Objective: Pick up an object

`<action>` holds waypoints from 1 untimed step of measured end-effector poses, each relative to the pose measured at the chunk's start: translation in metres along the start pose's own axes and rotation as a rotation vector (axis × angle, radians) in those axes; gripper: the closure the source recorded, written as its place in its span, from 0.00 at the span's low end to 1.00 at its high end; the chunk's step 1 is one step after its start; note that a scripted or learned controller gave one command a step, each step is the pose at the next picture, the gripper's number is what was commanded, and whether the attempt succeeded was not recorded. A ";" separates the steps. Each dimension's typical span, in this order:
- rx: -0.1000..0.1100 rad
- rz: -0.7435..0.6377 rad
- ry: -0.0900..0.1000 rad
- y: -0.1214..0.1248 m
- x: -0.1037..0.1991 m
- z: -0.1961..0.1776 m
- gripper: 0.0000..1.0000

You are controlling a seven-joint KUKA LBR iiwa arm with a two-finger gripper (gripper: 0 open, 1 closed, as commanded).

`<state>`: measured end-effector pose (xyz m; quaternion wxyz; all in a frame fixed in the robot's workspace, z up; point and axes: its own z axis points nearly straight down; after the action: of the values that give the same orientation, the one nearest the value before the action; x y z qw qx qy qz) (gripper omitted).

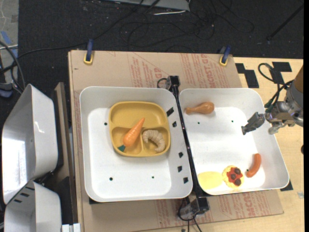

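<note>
Carrot (133,132) in plate (118,111), left bin (96,178).

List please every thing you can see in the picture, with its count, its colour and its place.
bins: two, white, side by side on the bench
plate: one, yellow, divided, in the left bin
carrot: one, orange, on the plate
shrimp: one, pale beige, on the plate, beside the carrot
chicken leg: one, tan, right bin, far edge
sausage: one, red-orange, right bin, near right
pizza slice: one, yellow with red topping, right bin, near edge
yellow disc: one, beside the pizza slice
clamps: two, yellow, bench's far edge
hand: one, dark grey, over the right bin's right side
</note>
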<state>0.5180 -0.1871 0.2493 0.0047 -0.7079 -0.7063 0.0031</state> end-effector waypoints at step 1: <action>-0.011 -0.003 -0.003 0.002 0.000 -0.006 0.00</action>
<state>0.5204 -0.1867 0.2549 0.0000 -0.7067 -0.7075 0.0004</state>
